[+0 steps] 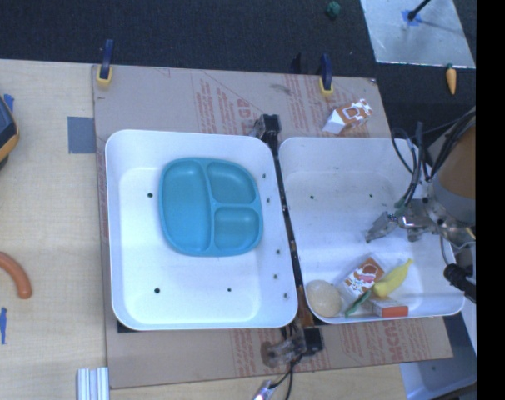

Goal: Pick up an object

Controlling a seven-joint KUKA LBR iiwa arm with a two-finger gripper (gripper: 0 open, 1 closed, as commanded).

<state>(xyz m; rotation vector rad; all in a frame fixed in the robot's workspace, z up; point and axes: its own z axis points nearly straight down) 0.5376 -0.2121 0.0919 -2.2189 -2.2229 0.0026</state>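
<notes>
Your candidates sit in the right bin (336,169), clustered at its near edge, below the gripper (384,226): a yellow banana (393,279) lies tilted just under the fingers (376,232), a small red-and-white carton (363,277) touches it on the side away from the arm, a round pale disc (324,297) lies farther that way in the bin's corner, and a flat orange-and-white packet (392,310) rests against the near wall. A green stem-like piece pokes out between the carton and the disc (you cannot tell what it belongs to).

The gripper hangs over the bin's bare middle, apart from all of these. Its fingers look spread with nothing between them, pointing away from the arm.

Beyond the fingers, across the divider, you see the left bin (136,290) holding a blue sectioned plate (211,206). Above the fingers, outside the bin, a small carton (347,116) lies on the cardboard. Far off past the left bin, a sausage (12,273) lies on the wooden surface (36,215).
</notes>
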